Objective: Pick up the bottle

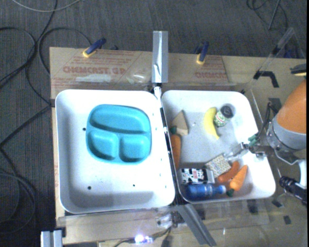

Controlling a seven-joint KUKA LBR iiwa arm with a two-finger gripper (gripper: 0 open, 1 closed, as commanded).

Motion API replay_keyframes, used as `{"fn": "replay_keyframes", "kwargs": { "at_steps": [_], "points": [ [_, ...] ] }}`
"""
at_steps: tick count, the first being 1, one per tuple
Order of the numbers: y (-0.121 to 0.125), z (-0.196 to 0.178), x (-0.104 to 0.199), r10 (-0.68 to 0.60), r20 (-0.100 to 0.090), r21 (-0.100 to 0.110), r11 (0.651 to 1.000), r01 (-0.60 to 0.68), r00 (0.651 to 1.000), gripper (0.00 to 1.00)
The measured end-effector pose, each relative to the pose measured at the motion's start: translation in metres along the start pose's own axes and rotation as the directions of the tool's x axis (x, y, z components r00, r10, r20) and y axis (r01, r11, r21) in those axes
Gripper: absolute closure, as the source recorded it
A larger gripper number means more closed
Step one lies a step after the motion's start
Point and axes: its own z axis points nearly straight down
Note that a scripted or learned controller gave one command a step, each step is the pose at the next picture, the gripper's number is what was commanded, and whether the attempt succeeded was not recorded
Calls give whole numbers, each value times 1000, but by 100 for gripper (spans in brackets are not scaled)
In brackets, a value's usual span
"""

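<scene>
A blue plastic bottle lies on its side along the front wall of the right bin, cap toward the right. My gripper reaches in from the right and hangs over the bin's right half, up and to the right of the bottle and apart from it. It sits just above a small speckled packet and two carrots. I see nothing held in it.
The right bin also holds a banana, a small jar with a dark lid, a tan wedge, another carrot and a printed carton. A blue divided tray lies in the left bin.
</scene>
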Motion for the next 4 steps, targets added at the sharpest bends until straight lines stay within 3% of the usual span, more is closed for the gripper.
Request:
{"fn": "replay_keyframes", "kwargs": {
  "at_steps": [1,2,3,4],
  "points": [
    [1,-8,2,-2,-2,1,1000,2,1000,100],
    [1,-8,2,-2,-2,1,1000,2,1000,0],
    [0,-239,36,61,4,-4,998,-61,998,0],
    [-8,-59,98,109,0,1,994,-109,994,0]
  ]
}}
